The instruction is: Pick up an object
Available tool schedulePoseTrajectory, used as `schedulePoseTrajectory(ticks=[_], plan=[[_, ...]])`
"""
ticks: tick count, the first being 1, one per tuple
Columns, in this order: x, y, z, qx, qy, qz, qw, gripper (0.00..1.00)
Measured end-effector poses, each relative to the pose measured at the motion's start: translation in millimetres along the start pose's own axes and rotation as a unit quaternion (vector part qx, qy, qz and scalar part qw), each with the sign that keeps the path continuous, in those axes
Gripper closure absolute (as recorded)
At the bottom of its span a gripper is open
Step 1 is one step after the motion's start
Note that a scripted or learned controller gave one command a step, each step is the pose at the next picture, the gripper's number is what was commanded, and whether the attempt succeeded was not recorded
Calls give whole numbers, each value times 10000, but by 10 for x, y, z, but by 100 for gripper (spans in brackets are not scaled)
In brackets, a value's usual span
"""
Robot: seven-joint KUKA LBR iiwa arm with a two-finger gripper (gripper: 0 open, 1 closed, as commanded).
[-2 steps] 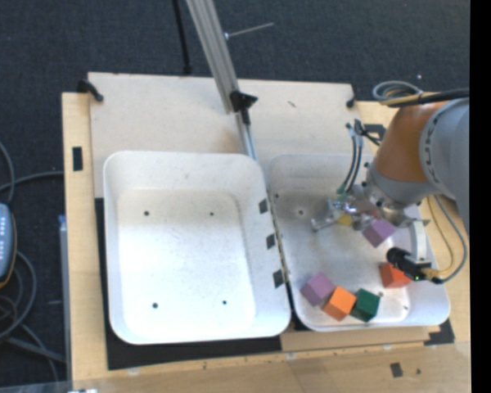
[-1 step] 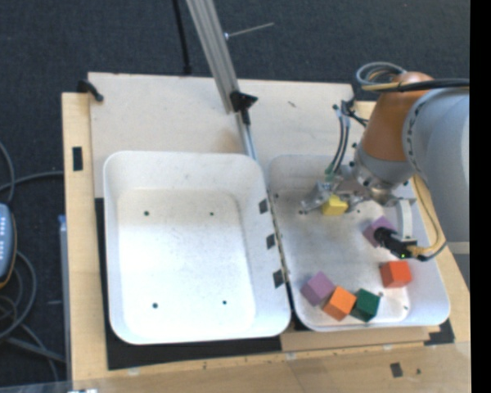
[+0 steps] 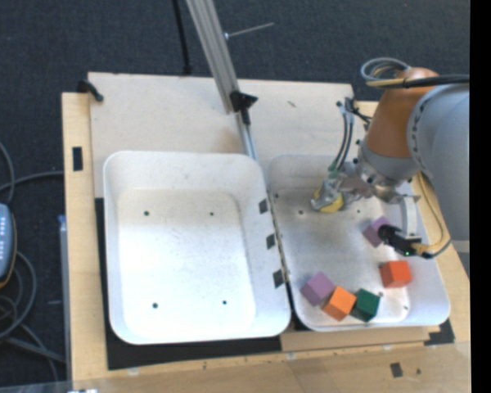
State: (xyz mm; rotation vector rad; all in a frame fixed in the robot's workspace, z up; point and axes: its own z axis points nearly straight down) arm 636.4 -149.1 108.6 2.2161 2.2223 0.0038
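The arm point(image 3: 409, 129) reaches in over the right bin point(image 3: 290, 178), its orange band sitting just above the wrist. The gripper point(image 3: 329, 199) hangs low over the far part of that bin, near its middle. A small yellow object point(image 3: 332, 205) shows right at the fingertips, and it looks caught between them, though the view is too small and blurred to be sure how firmly the fingers close on it.

The rest of the blocks lie in the same bin, nearer its front edge. A purple block point(image 3: 317, 287) sits close to the front left, touching an orange block point(image 3: 340, 302) beside it, and a green block point(image 3: 365, 304) rests just against that one on the right. A second orange block point(image 3: 395, 273) lies apart from those three, toward the bin's right wall. Another purple block point(image 3: 376, 231) sits farther back by the right wall, partly hidden behind a black part of the arm's cabling.

The left bin point(image 3: 114, 178) stands alongside the right bin, their walls touching. A metal post point(image 3: 217, 47) rises at a slant from behind the bins, just where they meet.
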Motion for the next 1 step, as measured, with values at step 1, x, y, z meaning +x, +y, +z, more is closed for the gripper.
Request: schedulePoseTrajectory(ticks=[1], plan=[[949,252,-932,-28,14,-34,10000,100]])
